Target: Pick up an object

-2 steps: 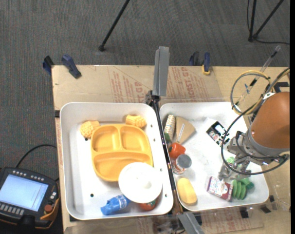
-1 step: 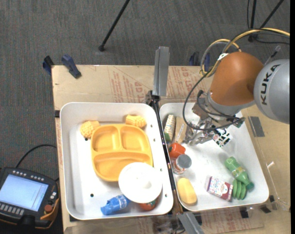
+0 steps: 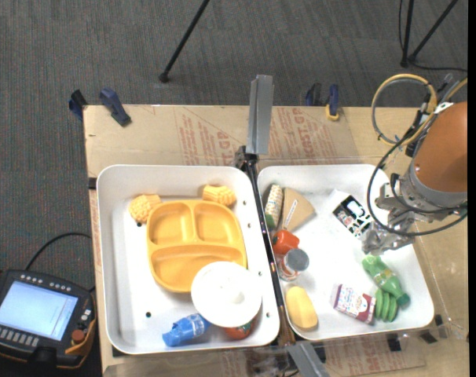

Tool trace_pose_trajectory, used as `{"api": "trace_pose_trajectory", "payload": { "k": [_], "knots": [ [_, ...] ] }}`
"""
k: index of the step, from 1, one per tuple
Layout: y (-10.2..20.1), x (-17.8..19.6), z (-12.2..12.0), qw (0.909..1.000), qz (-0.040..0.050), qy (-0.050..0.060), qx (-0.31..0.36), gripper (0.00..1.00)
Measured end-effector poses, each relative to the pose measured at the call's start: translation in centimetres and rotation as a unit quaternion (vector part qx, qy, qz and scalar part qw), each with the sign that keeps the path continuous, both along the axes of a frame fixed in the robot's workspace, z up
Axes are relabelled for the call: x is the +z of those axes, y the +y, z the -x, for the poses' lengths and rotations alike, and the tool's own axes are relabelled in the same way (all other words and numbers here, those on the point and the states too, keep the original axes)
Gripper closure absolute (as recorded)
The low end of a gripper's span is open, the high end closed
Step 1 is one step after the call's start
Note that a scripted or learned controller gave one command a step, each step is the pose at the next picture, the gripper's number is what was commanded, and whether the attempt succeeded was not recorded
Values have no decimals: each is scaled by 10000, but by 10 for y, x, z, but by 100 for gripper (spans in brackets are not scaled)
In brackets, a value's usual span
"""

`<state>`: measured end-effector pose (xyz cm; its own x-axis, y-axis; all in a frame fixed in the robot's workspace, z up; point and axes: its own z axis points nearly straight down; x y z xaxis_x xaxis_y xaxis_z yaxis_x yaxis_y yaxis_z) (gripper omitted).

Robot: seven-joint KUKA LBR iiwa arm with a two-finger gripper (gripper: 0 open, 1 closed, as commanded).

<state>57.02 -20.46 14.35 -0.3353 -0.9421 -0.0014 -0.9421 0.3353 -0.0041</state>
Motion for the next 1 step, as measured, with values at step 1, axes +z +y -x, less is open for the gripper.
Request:
{"api": "trace_pose_trajectory", "payload": {
  "k": [1],
  "knots": [
    [4, -3, 0, 10000, -23, 25, 22, 0]
  ]
}}
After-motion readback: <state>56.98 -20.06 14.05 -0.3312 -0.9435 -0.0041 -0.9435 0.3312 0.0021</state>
